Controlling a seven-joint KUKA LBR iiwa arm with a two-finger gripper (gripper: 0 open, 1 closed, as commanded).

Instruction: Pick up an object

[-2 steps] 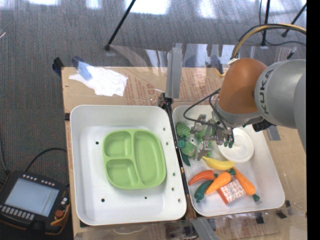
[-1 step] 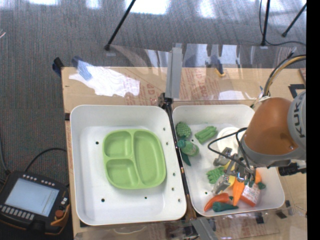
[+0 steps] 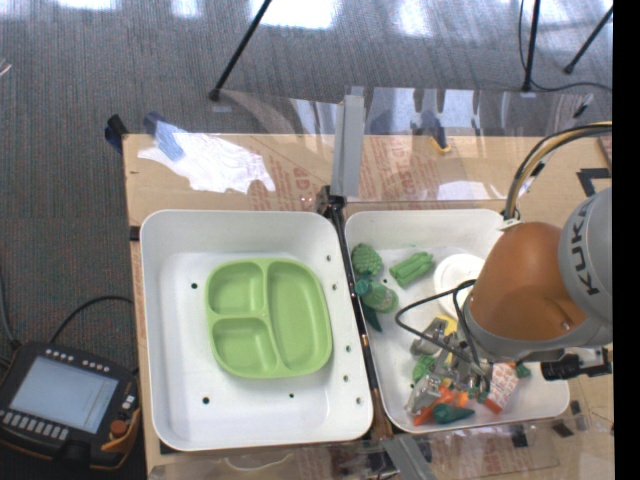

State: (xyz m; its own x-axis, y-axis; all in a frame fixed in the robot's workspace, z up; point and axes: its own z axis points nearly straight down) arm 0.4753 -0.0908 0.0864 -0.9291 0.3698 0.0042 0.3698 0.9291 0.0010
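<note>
arm: reaching in from right, bent downward | gripper [image 3: 452, 366]: lowered

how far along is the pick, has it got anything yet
Done so far: the arm has reached down into the right bin, and its gripper sits low over the pile of small toys at the near edge. In hand: nothing that can be confirmed; the wrist hides the grasp. Left: secure one object and lift it clear. The green divided plate lies in the left bin.

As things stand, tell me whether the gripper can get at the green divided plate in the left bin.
Probably yes: the green divided plate lies alone and uncovered, but the gripper is low in the right bin.
</note>
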